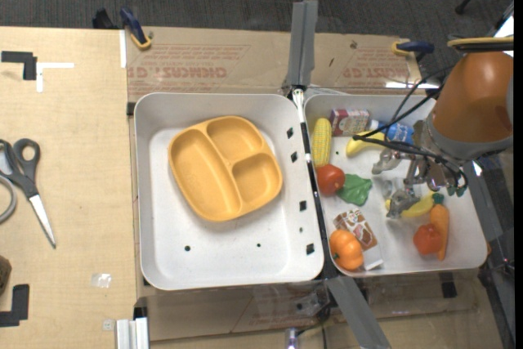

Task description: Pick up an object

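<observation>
The right bin (409,264) holds several toy foods. Along its left side lie a corn cob (321,141), a red tomato (329,178), a green leafy piece (356,190), a snack packet (357,226) and an orange (346,249). A carrot (440,223) and a red fruit (426,239) lie at the right. My gripper (406,190) hangs low over the bin's right half, just above a small yellow piece (420,207). The arm's orange band (478,98) sits above it and hides part of the bin's far right corner.
A pink box (351,123), a banana (357,145) and a blue item (400,131) lie at the right bin's back. The left bin (163,245) holds a yellow divided plate (225,167). Scissors (29,184) rest on the wooden bench far left.
</observation>
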